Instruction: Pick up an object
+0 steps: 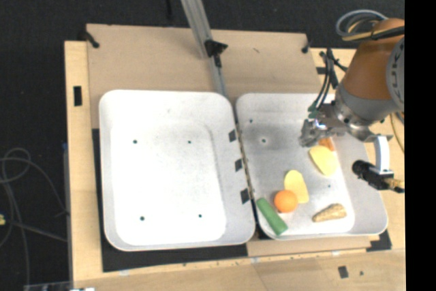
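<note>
Two shallow white bins sit side by side on a tan surface (pixel 78 167), seen from above at a slant. Left bin (pixel 116 146): bare white floor marked with a few small dark dots. Right bin (pixel 272 112): holds all of the loose objects, grouped toward its near right part. Arm (pixel 371 75): grey with an orange band, reaching in from the right, its wrist over the right bin's far right area. Pincer (pixel 315 134): hanging low above the bin floor, just at the far edge of the object group; whether it is open or closed cannot be told from this angle, and nothing can be seen gripped in it. A small orange piece (pixel 330 144) shows just beside the pincer, touching or overlapping the far end of a pale yellow wedge (pixel 324 161). A second yellow piece (pixel 296 184) lies nearer the viewer, and an orange ball (pixel 286 201) rests against its near edge. A green stick (pixel 271 216) lies tilted in the bin's near left corner, just beside the ball. A tan, bread-like piece (pixel 330 213) lies to the right of the ball, apart from it. A slanted metal pole (pixel 194 7) rises from behind the bins.
</note>
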Robot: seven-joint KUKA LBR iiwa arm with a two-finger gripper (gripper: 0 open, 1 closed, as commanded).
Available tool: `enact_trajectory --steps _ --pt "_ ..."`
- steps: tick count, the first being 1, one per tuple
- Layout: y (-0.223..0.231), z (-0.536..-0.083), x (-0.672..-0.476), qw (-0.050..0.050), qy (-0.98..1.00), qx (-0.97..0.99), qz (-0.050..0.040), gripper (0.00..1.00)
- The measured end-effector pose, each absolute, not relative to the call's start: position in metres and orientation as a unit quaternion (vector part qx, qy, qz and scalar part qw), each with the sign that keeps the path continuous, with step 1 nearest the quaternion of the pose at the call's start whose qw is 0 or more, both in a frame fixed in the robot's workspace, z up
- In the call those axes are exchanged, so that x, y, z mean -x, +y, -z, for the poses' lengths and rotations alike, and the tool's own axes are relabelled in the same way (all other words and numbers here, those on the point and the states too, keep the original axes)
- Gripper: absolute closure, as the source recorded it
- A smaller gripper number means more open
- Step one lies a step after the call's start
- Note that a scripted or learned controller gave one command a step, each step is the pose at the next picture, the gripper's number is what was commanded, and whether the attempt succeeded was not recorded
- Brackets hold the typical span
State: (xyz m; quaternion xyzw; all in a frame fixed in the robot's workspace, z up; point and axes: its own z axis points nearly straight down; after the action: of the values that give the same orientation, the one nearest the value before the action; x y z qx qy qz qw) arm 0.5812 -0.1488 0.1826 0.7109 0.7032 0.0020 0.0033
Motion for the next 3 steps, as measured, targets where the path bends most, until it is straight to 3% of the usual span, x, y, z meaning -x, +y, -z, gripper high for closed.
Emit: enact_trajectory --steps 2,3 --pt "-0.143 -0.286 -0.588 0.003 0.708 -0.706 -0.0020 1.00" --pt "-0.087 -0.271 -0.583 0.000 0.709 -0.705 -0.0003 1.00"
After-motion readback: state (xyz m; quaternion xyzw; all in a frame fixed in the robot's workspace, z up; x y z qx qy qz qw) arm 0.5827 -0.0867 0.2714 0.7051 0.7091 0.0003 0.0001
